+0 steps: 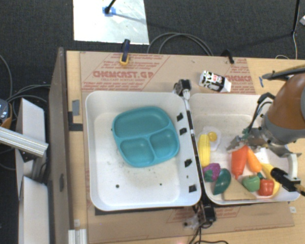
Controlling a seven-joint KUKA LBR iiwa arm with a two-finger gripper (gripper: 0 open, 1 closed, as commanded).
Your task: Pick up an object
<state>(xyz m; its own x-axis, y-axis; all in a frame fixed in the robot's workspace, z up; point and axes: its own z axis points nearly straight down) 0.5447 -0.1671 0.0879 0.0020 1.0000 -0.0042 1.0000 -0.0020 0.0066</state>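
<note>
My gripper (242, 141) reaches in from the right, low over the right bin (229, 105). It hangs just above the top end of an orange carrot-like toy (238, 162). A second orange piece (254, 161) lies beside that toy. Nearby are a yellow corn cob (204, 148), a purple toy (211, 171), a dark green toy (222, 180), a green pepper (251, 182), a red piece (266, 187) and a yellow banana (271, 171). Nothing visibly hangs from the gripper.
A teal divided plate (144, 135) lies in the left bin (104, 187). A small black-and-white carton (215, 81) sits on the bench behind the right bin. Black clips (187, 136) line the divider between the bins. The arm's orange band (294, 104) is over the right bin's far right side.
</note>
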